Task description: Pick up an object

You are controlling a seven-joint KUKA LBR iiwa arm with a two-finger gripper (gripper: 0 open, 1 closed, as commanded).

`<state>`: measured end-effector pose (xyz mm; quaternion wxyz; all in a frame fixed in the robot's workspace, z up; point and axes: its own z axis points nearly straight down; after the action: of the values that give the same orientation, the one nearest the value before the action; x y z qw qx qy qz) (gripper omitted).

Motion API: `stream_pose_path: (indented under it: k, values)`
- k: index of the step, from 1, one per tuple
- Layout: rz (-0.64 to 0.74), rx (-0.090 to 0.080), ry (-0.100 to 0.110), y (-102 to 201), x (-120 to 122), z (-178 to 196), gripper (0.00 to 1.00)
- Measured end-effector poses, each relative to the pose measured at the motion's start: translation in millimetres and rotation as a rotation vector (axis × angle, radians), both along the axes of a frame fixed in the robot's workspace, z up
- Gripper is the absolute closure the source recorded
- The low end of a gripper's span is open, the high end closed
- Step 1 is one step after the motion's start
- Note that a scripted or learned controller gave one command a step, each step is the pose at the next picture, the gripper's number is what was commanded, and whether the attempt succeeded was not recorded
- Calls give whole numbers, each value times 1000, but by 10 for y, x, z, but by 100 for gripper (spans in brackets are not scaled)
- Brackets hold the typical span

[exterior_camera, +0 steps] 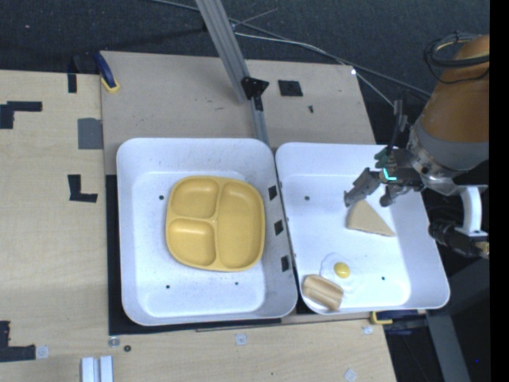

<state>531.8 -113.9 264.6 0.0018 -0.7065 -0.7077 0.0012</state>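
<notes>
My gripper (pixel 374 193) hangs over the right bin (pixel 318 169), its two dark fingers spread apart with nothing between them. Just below the fingertips lies a tan wedge like a cheese or bread slice (pixel 371 220), flat on the bin floor. Near the bin's front edge sit a toy fried egg (pixel 339 270) and a small brown bread roll (pixel 322 292), the roll resting against the front rim. The grey arm with its orange band comes in from the upper right.
The left bin (pixel 135 213) holds a yellow divided plate (pixel 215 222) with three compartments. A grey metal post (pixel 227 38) slants down to the bins' back edge. Black tape marks dot the bench at left.
</notes>
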Motion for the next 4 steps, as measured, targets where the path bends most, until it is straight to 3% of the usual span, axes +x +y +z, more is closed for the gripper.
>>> stream_pose_path:
  k: [1, 4]
  values:
    - [0, 0, -2, 0, 5, 8, 0]
    - [-1, 0, 2, 24, -142, -1597, 0]
